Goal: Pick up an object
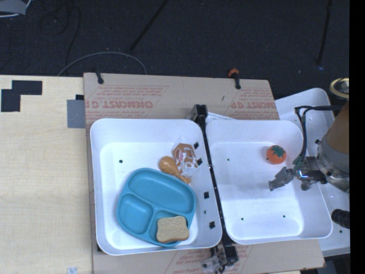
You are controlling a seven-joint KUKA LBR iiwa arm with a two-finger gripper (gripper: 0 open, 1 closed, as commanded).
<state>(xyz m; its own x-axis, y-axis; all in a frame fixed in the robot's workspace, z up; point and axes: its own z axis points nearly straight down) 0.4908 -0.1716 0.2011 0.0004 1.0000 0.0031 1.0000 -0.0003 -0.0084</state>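
Note:
An orange tomato-like toy (pixel 276 154) lies in the right bin (pixel 251 233) near its far right corner. My gripper (pixel 292 180) hovers over the right side of that bin, just in front of and to the right of the toy, apart from it. Its fingers stand open with nothing between them. In the left bin (pixel 105 153) sits a blue divided plate (pixel 149 201) with a slice of bread (pixel 172 229) on its near right compartment. A tan drumstick-shaped toy (pixel 171 167) and a clear packet (pixel 185 156) lie just behind the plate.
A black divider (pixel 208 176) runs between the two bins. Brown cardboard (pixel 171 99) lies under them. Black cables (pixel 308 116) loop near the arm at the right. Bare white floor spreads across the middle and front of the right bin.

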